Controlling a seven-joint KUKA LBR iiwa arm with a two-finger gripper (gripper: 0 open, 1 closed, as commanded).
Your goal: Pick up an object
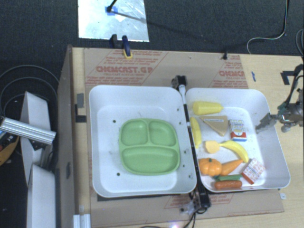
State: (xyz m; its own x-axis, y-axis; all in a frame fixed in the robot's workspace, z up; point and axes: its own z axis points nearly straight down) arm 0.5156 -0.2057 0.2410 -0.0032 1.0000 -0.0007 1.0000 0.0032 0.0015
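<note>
Both bins looked like smooth moulded plastic, the left bin (pixel 102 141) and the right bin (pixel 273 151) alike white with a faint sheen along their rims. The green divided plate (pixel 149 146) was plastic too, matt and even in tone. The toy foods had a smooth, slightly glossy plastic look: the banana (pixel 237 150), the carrot (pixel 231 166), the orange pumpkin (pixel 210 166) and the yellow corn (pixel 206 108). The small cartons (pixel 238 129) looked like printed card. The tabletop (pixel 156 68) was a matt, pale board printed with red lettering. Beyond it lay a crinkled, reflective foil-like sheet (pixel 113 13) on dark, rough-textured floor (pixel 38 23). A brushed metal bar (pixel 27 130) gleamed at left.
</note>
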